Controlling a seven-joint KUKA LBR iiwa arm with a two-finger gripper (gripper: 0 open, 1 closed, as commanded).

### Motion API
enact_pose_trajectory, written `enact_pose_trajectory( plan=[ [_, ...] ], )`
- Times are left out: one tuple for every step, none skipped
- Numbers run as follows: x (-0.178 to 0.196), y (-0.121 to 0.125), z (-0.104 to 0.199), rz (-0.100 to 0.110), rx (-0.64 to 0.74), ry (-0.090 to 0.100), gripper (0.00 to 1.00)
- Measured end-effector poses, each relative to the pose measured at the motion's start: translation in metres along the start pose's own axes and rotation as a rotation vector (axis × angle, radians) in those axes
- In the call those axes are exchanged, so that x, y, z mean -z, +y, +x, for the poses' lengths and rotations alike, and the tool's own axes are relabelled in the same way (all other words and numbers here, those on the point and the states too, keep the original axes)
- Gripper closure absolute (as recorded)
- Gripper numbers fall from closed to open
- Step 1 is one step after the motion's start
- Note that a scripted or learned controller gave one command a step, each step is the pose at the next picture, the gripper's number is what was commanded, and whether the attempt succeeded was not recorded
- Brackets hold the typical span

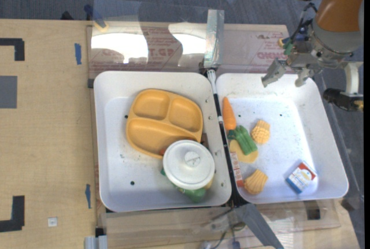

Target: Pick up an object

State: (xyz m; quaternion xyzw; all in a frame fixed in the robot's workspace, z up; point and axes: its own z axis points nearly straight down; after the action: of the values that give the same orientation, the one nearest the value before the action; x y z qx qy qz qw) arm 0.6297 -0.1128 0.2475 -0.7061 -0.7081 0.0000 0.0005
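White plastic makes up both bins: the left bin sits in the centre of the frame and the right bin just beside it, their inner rims touching along a dark seam.

The gripper hangs at the upper right, over the far rim of the right bin, its two fingers spread apart with nothing between them. Under it the bin's upper half is bare floor, the widest free room in either bin.

The right bin's toys crowd the lower left: a carrot against the inner wall, a green piece below it, a corn touching that, a second corn near the front rim. A small carton lies apart near the lower right corner, with clear floor around it.

In the left bin an orange tray fills the middle, and a white lidded cup overlaps its lower right edge, close to the front rim and inner wall.

Red print runs across the cardboard behind the bins, too small to read; the carton's blue and red label is likewise illegible. Something green under the cup is mostly hidden, and the arm is cut off by the upper right corner.
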Motion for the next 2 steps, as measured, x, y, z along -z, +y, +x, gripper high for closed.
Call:
enact_pose_trajectory(
  plan=[
    [-0.059, 0.036, -0.051, 0.001, -0.148, -0.002, 0.00],
    [-0.149, 0.039, -0.060, -0.008, 0.120, -0.002, 0.00]
  ],
)
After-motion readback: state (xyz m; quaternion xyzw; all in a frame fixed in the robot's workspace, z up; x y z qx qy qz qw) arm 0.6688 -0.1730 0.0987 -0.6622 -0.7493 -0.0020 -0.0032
